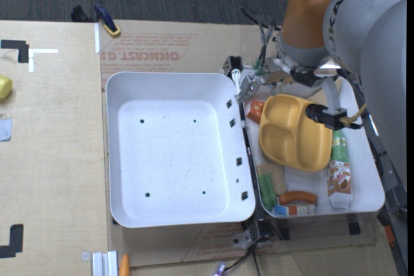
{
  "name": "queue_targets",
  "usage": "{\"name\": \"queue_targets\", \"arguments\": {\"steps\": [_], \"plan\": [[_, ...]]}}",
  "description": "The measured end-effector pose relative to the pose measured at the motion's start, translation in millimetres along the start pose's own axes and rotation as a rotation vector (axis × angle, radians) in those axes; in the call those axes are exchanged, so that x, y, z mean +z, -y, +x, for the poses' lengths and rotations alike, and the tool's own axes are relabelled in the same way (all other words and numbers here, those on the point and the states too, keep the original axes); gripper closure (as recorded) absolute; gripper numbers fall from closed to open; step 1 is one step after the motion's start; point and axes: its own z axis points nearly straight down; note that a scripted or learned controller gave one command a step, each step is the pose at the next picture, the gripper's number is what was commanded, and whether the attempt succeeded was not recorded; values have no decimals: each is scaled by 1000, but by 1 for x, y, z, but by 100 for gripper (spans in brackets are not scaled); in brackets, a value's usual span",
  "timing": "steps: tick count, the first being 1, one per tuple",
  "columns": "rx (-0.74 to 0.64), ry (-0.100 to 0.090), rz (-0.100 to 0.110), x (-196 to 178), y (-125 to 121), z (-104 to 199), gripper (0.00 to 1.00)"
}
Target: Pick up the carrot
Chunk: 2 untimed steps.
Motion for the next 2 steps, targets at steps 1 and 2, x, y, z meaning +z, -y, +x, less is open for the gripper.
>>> {"name": "queue_targets", "arguments": {"steps": [1, 2], "plan": [[83, 1, 0, -3, 0, -73, 0], [144, 5, -24, 77, 31, -100, 0]]}}
